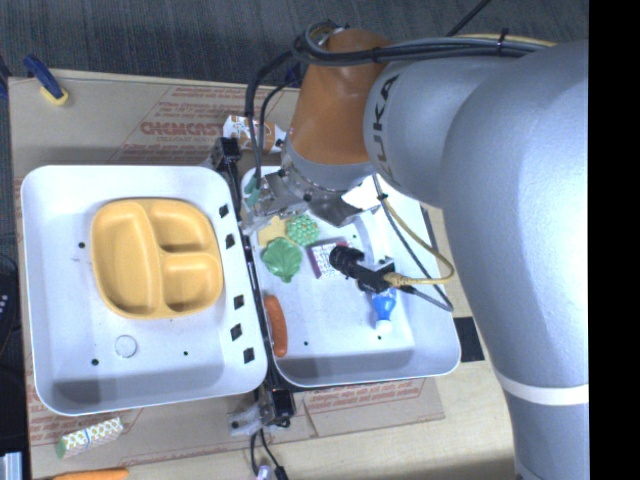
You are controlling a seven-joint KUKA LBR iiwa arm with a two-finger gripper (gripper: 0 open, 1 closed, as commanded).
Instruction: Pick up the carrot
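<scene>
Past the yellow tray (pixel 155 258) in the left bin (pixel 60 368), the carrot (pixel 277 325) hugs the right bin's (pixel 400 358) left wall, so I'd bring the gripper (pixel 262 196), jaw state I cannot tell, nearer from the far end, clearing the green toy (pixel 283 256).

The arm (pixel 500 168) (orange band (pixel 335 98) above the wrist) reaches in from the right.

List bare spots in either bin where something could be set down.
Left bin: the near strip between the yellow tray and the front wall is bare. Right bin: a bare patch between the carrot and the blue object. Crowded: the far end, where green items and a purple card cluster under the arm.
</scene>
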